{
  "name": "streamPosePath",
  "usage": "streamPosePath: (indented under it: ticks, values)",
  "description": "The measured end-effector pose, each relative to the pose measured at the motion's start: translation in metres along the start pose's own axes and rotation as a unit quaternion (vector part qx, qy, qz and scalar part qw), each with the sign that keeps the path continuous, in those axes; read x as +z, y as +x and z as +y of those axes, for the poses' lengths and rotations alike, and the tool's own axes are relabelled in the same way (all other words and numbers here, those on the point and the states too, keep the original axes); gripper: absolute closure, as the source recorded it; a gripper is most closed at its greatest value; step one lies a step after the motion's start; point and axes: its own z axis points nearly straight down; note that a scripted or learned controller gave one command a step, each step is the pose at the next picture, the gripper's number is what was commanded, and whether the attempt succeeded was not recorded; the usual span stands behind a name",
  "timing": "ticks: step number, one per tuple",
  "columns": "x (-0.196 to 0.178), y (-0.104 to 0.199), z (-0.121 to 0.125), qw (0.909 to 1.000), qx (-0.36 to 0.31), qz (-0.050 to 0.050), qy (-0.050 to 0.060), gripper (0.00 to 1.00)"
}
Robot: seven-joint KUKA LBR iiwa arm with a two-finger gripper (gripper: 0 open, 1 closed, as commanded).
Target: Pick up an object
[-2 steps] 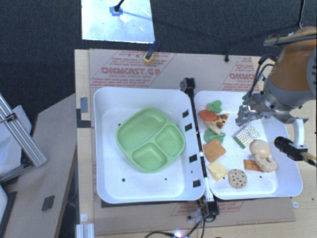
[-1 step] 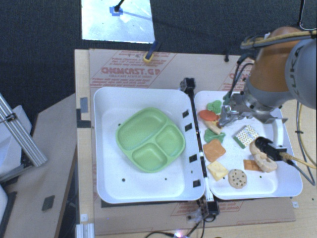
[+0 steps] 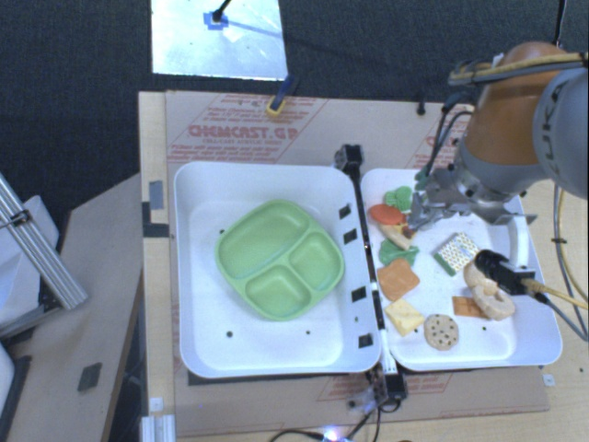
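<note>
lying close to the left wall of the right bin (image 3: pixel 534 348), a pale yellow wedge (image 3: pixel 398 239) sits just under the tool (image 3: pixel 419 217), which is down low at that end of the bin; from where i stand i cannot tell whether the tool is wide or narrow, and nothing i can see is held in it. a red oval piece (image 3: pixel 386 215) is just beside the wedge on its far side, and a green piece (image 3: pixel 398 197) lies next to that, nearer the bin's back wall. toward the front come an orange square (image 3: pixel 398 279), a yellow square (image 3: pixel 404 316) and a round brown cookie (image 3: pixel 442 331). right of the wedge is a green-and-white checked block (image 3: pixel 456 251), and beyond it a pale ring-shaped pastry (image 3: pixel 488 297) with a small brown tile (image 3: pixel 467 307) touching its left side. the arm (image 3: pixel 515 109) comes in from the right, its orange band above the bin's back corner. the left bin (image 3: pixel 198 339) holds a light green divided plate (image 3: pixel 279 259), lying flat near its middle. both bins rest on a printed cardboard sheet (image 3: pixel 239 132) on the tabletop (image 3: pixel 101 247).
</note>
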Motion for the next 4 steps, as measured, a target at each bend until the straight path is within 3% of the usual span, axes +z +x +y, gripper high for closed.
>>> streamPosePath:
  ticks: [1, 2, 3, 4]
  values:
    - [0.015, -0.008, -0.007, 1.0, 0.003, -0.001, 0.001, 1.0]
    - [-0.002, -0.014, 0.002, 1.0, 0.002, 0.0, 0.0, 1.0]
    - [-0.001, -0.002, -0.011, 1.0, 0.001, 0.0, 0.001, 1.0]
    - [0.015, -0.01, -0.009, 1.0, 0.003, -0.001, 0.001, 1.0]
